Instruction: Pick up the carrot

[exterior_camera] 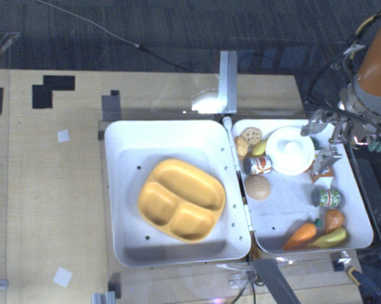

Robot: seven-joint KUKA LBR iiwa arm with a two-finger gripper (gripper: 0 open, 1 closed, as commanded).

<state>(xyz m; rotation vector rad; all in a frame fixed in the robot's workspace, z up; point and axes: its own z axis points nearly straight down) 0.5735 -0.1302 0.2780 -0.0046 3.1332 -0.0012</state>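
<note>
The tapered orange carrot (301, 234) lay against the right bin's (291, 207) near rim, well below the pincer (329, 151) and touching a smooth yellow banana (329, 239). The pincer stood open beside a round white plate (291, 151), by the bin's far-right wall, gripping nothing.

Robot arm (370, 79): orange band above a grey metallic wrist; black cables loop alongside it. Gripper (327, 143): silver-grey metal brackets, with small red and green wiring at the wrist.
</note>
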